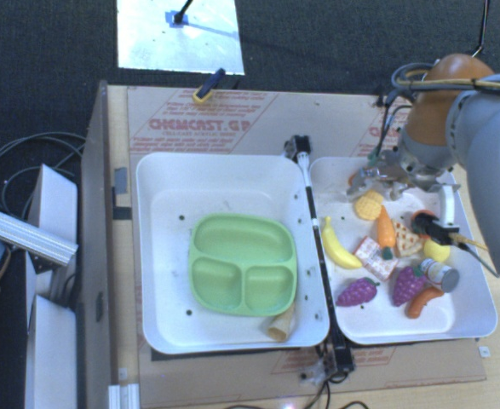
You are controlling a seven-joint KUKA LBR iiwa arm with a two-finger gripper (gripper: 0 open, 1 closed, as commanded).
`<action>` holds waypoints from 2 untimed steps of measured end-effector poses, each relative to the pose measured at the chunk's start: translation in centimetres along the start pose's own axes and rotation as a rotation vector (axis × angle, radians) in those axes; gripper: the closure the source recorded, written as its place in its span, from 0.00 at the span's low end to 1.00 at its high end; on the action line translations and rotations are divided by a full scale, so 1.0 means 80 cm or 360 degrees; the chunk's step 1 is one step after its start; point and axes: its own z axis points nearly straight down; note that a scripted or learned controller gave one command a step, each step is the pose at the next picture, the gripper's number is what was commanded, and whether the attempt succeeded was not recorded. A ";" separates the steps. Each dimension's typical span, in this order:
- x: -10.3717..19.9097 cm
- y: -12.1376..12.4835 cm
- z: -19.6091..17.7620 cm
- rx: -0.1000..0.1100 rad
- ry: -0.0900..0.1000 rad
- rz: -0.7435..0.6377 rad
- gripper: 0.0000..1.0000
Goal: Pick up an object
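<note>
My gripper [384,180] hangs over the back of the right bin [471,318], just above a yellow knobbly toy [369,204]. Below it lie an orange carrot [386,227], a pizza slice [407,241] and a red-and-white box [376,257]. A banana [339,245] rests by the bin's left wall. Two purple grape bunches [357,292] [407,284] and an orange sausage [424,302] sit toward the front. A lemon [437,250] and a small grey piece [439,273] lie at the right. Nothing shows between the fingers.
The left bin [169,228] holds a green divided plate [243,264], and a tan cone-like piece [278,326] lies at its front. A black divider rail [313,228] runs between the bins. The grey arm [479,135] fills the upper right. Cables trail at the bench's left.
</note>
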 end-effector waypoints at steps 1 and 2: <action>0.026 -0.010 -0.002 -0.0009 0.0000 -0.0004 0.00; 0.026 -0.009 -0.015 -0.0011 -0.0001 -0.0008 1.00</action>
